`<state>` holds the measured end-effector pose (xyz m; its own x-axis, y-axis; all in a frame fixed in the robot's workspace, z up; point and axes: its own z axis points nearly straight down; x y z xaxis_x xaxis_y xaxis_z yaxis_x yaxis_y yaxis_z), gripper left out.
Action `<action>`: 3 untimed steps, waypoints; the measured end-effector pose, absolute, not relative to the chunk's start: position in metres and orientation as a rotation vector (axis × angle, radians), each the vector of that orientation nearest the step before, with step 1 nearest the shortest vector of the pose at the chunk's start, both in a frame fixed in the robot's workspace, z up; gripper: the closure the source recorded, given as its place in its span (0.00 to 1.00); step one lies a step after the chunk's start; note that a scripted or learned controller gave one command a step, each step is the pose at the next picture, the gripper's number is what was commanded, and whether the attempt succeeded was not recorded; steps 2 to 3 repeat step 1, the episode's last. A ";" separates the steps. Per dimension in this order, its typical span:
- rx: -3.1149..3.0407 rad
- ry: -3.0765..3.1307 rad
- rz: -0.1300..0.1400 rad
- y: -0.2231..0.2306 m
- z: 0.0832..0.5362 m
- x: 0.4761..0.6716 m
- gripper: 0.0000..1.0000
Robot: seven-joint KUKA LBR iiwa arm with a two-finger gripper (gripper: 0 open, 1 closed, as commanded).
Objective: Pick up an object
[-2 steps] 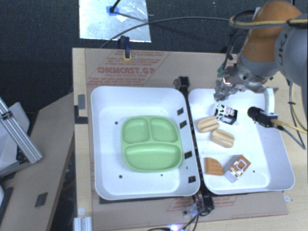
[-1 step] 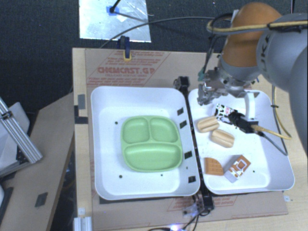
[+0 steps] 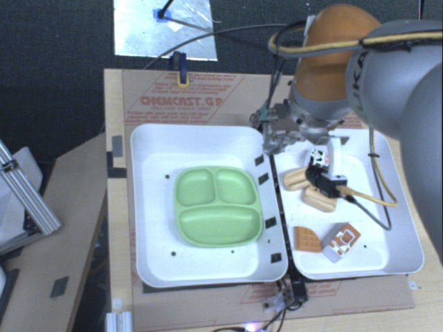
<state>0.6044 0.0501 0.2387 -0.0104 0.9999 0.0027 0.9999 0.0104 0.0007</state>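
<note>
Arm (image 3: 360,61) hangs over the right bin's (image 3: 401,251) far left corner, by the divider.

Its gripper (image 3: 280,135) sits above the rim (finger state unclear). Two buns (image 3: 308,189), a waffle (image 3: 307,238) and a small box (image 3: 341,241) lie mid-bin; the plate (image 3: 218,206) fills the left bin (image 3: 156,151).
</note>
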 end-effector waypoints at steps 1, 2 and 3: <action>-2.208 -2.232 -0.003 0.107 0.243 0.588 1.00; -2.208 -2.232 -0.003 0.107 0.243 0.588 1.00; -2.208 -2.232 -0.003 0.107 0.243 0.588 1.00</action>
